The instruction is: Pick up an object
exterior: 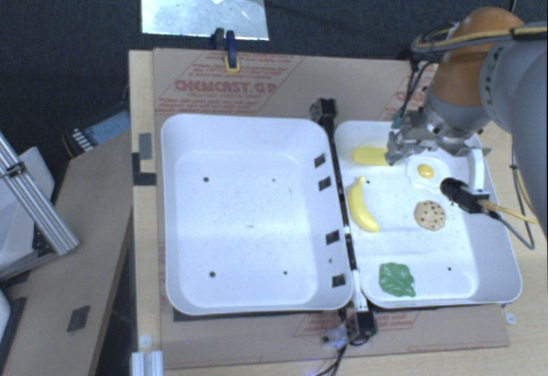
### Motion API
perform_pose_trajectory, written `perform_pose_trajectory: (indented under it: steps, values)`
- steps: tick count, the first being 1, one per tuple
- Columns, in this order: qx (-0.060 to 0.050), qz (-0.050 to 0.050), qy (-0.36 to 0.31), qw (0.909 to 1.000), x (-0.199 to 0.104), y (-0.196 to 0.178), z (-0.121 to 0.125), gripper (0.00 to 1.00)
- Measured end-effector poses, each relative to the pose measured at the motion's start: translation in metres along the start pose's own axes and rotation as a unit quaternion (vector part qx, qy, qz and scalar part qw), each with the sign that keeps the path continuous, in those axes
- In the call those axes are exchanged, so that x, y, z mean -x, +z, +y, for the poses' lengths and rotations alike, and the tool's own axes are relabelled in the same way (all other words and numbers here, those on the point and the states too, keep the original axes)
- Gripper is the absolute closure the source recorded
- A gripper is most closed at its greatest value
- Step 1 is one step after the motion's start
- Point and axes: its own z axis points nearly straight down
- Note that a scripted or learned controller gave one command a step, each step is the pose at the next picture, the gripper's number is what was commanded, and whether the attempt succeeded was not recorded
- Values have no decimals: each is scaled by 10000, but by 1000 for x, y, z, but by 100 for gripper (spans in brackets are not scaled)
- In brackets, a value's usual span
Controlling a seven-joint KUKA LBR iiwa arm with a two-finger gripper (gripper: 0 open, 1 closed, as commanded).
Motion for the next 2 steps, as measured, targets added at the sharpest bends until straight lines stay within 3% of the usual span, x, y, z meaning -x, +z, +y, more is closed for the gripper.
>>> perform_pose_trajectory:
  steps: [1,2]
  values:
    - [-15,7,22,10000,-5,-63,-65,100]
    - [-46,4,34,10000,17,-28,-120,100]
